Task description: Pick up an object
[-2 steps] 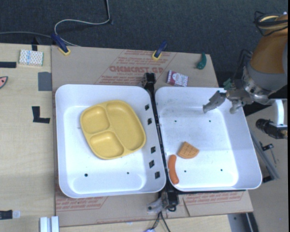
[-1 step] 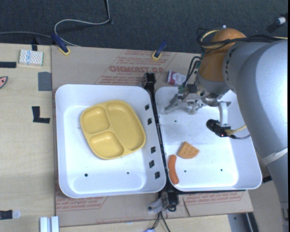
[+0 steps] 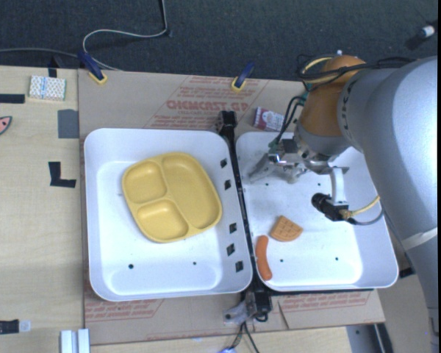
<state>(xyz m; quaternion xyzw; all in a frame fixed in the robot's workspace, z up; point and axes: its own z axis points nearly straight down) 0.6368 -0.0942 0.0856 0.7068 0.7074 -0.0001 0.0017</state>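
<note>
In the right bin (image 3: 353,267) lie an orange waffle-like piece (image 3: 285,229) and, at the bin's near left corner, an orange sausage-shaped piece (image 3: 263,257). My gripper (image 3: 268,169) hangs over the far left part of this bin, above and behind the waffle piece, with its grey fingers (image 3: 259,171) pointing left toward the divider. Nothing shows between the fingers. The arm's orange band (image 3: 325,109) rises behind it.
A yellow three-compartment plate (image 3: 171,195) lies in the left bin (image 3: 110,271). A black divider with clips (image 3: 234,197) runs between the bins. A small packet (image 3: 267,118) lies on the cardboard behind the right bin. A black cable fitting (image 3: 331,206) hangs off the arm.
</note>
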